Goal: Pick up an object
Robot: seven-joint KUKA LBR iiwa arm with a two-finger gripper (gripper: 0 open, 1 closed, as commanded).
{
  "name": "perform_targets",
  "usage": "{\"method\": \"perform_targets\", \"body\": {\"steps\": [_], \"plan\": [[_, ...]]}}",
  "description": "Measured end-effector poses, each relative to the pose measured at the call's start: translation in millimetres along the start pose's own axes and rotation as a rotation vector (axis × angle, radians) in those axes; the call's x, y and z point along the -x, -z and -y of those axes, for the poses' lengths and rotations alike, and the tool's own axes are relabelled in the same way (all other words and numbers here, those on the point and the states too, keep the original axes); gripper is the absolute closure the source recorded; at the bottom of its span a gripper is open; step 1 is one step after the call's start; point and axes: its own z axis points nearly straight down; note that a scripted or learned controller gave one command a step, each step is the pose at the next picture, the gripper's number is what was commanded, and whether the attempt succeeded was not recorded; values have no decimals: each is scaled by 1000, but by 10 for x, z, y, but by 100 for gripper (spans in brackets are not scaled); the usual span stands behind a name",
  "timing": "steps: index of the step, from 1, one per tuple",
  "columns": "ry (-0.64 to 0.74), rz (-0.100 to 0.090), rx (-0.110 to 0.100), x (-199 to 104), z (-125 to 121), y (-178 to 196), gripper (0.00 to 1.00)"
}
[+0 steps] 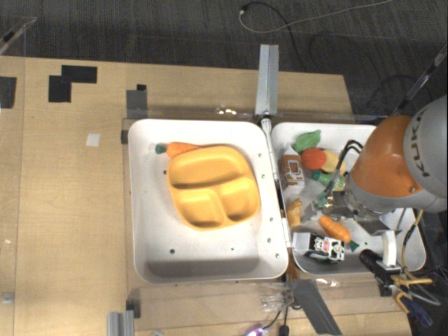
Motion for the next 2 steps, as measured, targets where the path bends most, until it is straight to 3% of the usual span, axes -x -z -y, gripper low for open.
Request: {"method": "perform_targets", "body": {"steps": [1,2], "plan": [[2,-1,-1,-7,-4,84,100],[78,0,-1,-581,-401,862,100]]}}
